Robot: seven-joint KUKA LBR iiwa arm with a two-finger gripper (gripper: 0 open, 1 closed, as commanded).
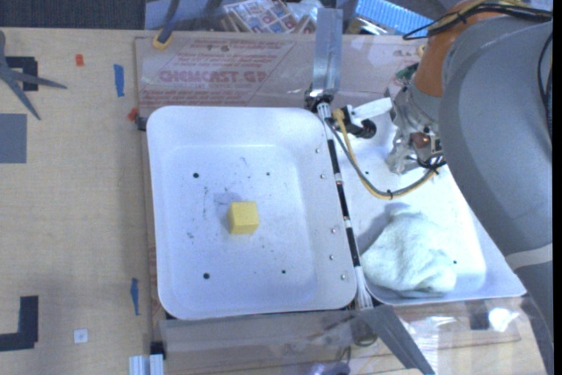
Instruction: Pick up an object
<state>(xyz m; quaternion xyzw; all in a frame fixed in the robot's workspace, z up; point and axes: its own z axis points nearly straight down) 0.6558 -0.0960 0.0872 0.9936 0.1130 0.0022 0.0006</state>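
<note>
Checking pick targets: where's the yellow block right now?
In the camera view, the yellow block lies alone near the middle of the left bin, well apart from the white cloth in the right bin.

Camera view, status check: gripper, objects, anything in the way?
Gripper low over right bin, far end; nothing seen between fingers. Yellow block alone in left bin. White cloth bunched at right bin's near end. Yellow cable draped by the divider.
</note>
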